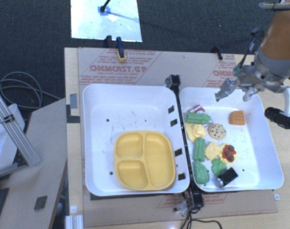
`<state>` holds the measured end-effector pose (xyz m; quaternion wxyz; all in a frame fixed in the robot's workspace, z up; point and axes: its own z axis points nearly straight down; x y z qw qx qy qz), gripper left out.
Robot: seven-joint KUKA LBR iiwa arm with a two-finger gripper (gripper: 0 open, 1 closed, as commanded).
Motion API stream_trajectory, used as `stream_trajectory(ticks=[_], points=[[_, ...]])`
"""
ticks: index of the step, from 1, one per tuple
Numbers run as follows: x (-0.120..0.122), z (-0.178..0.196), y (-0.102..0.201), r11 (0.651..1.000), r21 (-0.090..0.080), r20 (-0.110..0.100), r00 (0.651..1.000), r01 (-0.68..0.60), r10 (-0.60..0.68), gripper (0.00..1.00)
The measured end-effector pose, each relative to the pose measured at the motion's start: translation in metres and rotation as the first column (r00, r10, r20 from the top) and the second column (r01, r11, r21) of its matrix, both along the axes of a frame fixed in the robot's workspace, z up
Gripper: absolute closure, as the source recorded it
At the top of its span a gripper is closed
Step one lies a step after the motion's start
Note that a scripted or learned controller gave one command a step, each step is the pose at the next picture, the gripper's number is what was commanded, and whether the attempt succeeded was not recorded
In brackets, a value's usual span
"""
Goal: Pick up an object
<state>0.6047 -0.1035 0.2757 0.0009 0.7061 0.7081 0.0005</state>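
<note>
Dark carpet surrounds the pale wooden counter, which carries two shallow white bins side by side. From where I stand, the left white bin holds a yellow plastic divided tray with three compartments, lying towards its near edge. The right white bin holds a cluster of small toy foods along its left side: green pea-pod-shaped pieces, a pale yellow lump, a round brown speckled cookie, a red-topped piece, and a small black block near the front. An orange square cracker lies apart from the cluster, towards the back right. The grey arm with its orange band reaches in from the right, and the gripper hangs over the far rim of the right bin, its two fingers spread wide with nothing between them, well above the cracker.
</note>
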Motion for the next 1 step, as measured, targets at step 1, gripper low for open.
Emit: stream_trajectory(ticks=[1], points=[[0.0381,0.1748,0.0587,1.0,-0.001,0.021,1.0,-0.008,0.008,0.0]])
